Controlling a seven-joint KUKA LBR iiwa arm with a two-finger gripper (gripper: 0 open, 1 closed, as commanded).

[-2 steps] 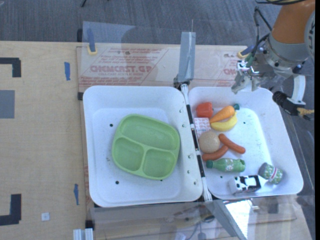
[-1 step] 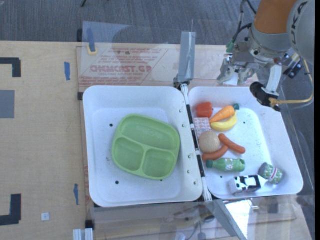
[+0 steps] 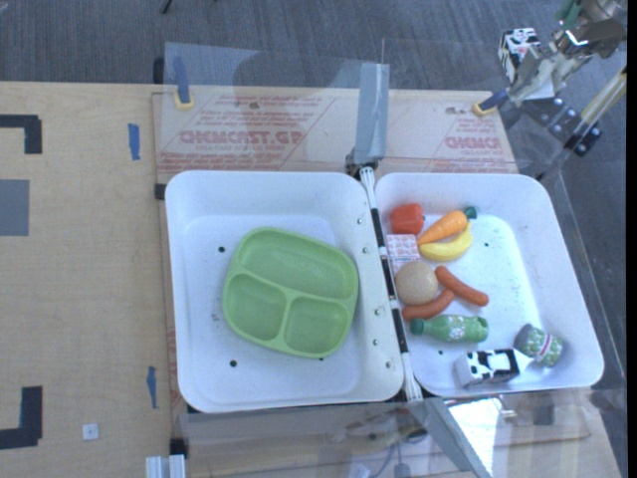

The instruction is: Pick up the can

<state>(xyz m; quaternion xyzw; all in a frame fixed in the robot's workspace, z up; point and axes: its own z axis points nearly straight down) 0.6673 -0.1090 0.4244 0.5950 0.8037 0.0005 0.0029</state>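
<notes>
The can (image 3: 540, 344) lies on its side in the near right corner of the right bin (image 3: 557, 217), just beside a black-and-white carton (image 3: 491, 365). The end effector (image 3: 557, 53) hangs far off, beyond the bin's far right corner; I cannot tell its opening. Tipped against the sloping wall, the can could roll or slip when approached.

My gripper (image 3: 582, 18) sits top right, partly cut by the frame edge; fingers too small/blurred to read.
</notes>
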